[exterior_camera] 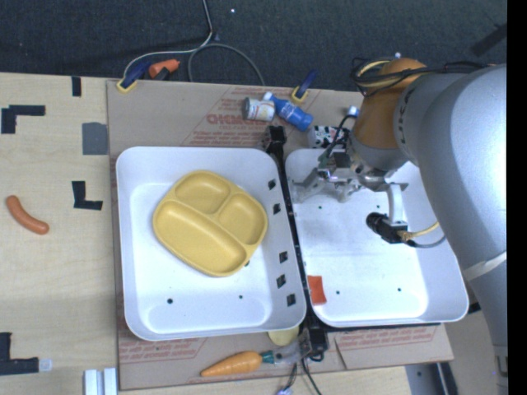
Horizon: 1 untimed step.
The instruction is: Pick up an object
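Grey two-finger gripper [323, 179] low over the right shallow white bin [370, 303] (grip state impossible to tell), yellow divided plastic plate [211, 220] in the left bin [140, 303].

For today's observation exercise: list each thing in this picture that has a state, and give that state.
Yellow divided plate: right way up, lying in the left bin.
End effector: low over the far end of the right bin.
Orange block: flat on the right bin's floor.
Toy carrot: lying on the bench.
Toy sausage: lying on the bench.
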Tool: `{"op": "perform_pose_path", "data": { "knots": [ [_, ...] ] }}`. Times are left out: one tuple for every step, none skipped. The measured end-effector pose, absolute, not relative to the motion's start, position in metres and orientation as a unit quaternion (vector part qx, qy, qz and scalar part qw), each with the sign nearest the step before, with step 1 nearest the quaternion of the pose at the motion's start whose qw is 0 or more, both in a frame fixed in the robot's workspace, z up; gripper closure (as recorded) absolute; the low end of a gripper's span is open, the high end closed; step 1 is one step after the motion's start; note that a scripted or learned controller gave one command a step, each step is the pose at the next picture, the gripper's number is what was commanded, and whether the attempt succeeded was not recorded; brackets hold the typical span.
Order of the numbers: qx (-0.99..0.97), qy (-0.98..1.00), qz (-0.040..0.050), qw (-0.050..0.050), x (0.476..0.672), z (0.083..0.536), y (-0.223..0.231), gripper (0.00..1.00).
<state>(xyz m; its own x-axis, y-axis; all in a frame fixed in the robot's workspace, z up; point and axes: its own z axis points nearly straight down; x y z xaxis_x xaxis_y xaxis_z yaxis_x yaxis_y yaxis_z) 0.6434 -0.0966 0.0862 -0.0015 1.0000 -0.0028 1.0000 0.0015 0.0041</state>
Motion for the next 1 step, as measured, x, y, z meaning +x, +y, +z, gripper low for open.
{"op": "perform_pose_path", "data": {
  "knots": [
    [0.706,0.708,0.0006,0.001,0.6695,0.0854,-0.1042,0.0]
  ]
}}
